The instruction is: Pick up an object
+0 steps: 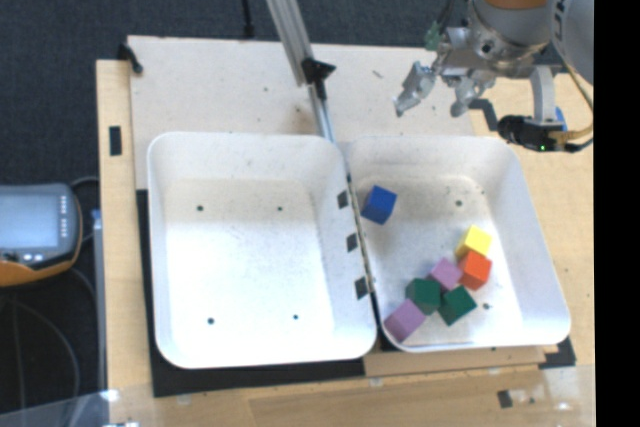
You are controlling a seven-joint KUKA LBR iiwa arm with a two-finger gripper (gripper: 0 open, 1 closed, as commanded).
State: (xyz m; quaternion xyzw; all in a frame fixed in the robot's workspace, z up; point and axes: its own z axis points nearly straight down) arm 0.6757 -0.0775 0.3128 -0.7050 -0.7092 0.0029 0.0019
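My gripper (436, 99) hangs high above the far edge of the right bin (520, 177), open, with nothing between its fingers. In the right bin a blue cube (379, 204) lies alone near the divider. Toward the bin's near right corner sits a cluster: a yellow cube (477, 241), an orange cube (476, 269), a purple block (446, 272), two green cubes (424, 294) (457, 304) and another purple block (405, 319). The gripper is well away from all of them.
The left bin (250, 250) lies beside the right one. A slanted metal pole (288, 15) rises from the bins' shared far corner. A grey device (35, 227) sits off the bench at the left.
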